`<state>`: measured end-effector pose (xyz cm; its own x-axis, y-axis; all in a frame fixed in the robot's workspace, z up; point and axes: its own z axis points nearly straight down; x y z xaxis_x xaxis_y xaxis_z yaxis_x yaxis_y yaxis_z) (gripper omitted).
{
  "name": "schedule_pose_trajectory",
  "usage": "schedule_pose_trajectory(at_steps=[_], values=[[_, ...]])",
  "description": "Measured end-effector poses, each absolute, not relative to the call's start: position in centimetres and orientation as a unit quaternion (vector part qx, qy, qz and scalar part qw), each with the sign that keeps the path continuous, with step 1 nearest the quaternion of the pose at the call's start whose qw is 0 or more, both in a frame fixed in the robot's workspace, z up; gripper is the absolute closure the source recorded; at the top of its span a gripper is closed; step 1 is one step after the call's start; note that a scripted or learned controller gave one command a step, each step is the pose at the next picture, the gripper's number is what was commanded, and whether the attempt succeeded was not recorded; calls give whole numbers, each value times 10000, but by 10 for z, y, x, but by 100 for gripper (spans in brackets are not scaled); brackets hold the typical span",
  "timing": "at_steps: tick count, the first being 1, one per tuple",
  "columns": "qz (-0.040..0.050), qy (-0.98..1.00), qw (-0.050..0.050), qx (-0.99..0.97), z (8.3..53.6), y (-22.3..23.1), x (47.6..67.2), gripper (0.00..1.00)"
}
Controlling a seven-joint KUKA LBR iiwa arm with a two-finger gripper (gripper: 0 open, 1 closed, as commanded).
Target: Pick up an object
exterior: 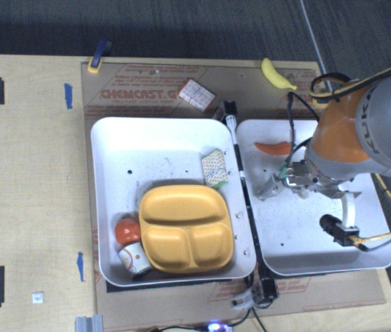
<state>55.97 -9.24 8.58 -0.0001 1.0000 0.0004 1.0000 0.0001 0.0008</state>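
Landmark: the yellow tray (pixel 185 227).

Largest first: one bench (pixel 30 185), with two white bins side by side. The left bin (pixel 106 185) is the one holding the yellow tray; the right bin (pixel 306 254) sits just right of it.

One arm (pixel 361 126), grey with an orange band, is seen up and right of the tray, over the right bin. Its gripper (pixel 268 185) is down in that bin, right of the tray beyond the divider. Open or shut cannot be told here.

One yellow tray, three compartments, is counted, low in the left bin. One patterned packet (pixel 214 167) lies just above the tray's top right corner. One red ball (pixel 128 231) touches the tray's left edge; one small can (pixel 135 257) is just below it.

One orange-red piece (pixel 273 147) lies up and right of the tray, in the right bin, just above the gripper and apart from it.

Outside the bins, well above the tray: one yellow banana (pixel 277 75) and one small card (pixel 196 94).
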Motion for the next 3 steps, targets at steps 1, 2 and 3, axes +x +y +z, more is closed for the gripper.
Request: schedule_pose_trajectory(at_steps=[1,2,3], values=[[9,7073,14,7069,86,-94,612,0],[-3,7077,-3,7066,85,-119,667,0],[2,7084,15,7058,96,-118,668,100]])
